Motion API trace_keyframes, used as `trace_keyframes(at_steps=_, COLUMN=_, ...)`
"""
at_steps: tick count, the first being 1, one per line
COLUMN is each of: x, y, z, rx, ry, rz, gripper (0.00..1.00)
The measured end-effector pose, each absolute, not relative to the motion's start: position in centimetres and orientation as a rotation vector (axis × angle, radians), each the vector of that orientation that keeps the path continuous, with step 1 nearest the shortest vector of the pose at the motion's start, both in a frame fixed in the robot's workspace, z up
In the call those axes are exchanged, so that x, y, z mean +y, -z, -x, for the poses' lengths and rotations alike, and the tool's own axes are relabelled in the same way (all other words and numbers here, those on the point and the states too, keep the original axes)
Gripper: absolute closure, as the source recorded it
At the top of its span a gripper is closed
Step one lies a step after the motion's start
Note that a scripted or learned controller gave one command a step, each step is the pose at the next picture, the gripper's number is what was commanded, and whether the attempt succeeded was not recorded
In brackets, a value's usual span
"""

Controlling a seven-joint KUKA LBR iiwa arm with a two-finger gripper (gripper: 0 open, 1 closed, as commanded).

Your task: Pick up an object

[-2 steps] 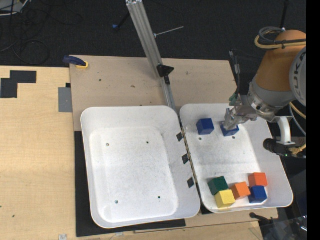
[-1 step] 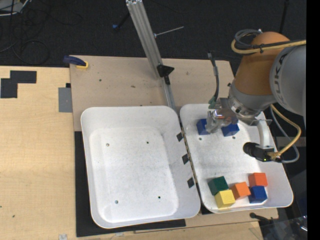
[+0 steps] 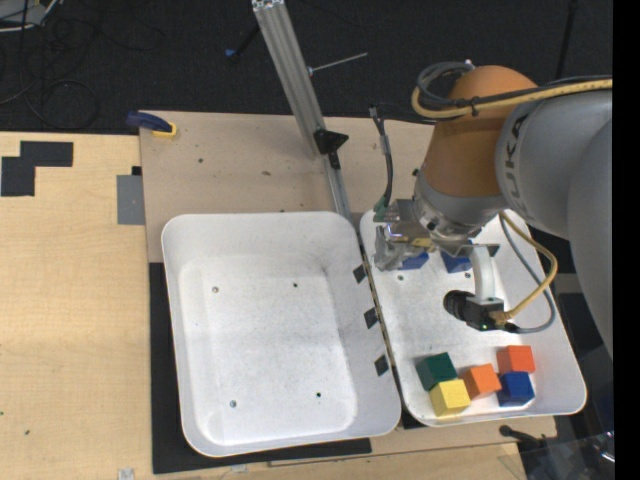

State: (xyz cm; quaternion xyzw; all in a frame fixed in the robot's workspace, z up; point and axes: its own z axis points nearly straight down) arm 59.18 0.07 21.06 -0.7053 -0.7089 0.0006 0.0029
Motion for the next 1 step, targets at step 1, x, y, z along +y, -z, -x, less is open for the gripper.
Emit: trace_keyframes(at_steps=1, x=5.89, y=-21.77, z=-58.37, rx=-2.224, ry=-0.001, rz=2.213, gripper=1.0)
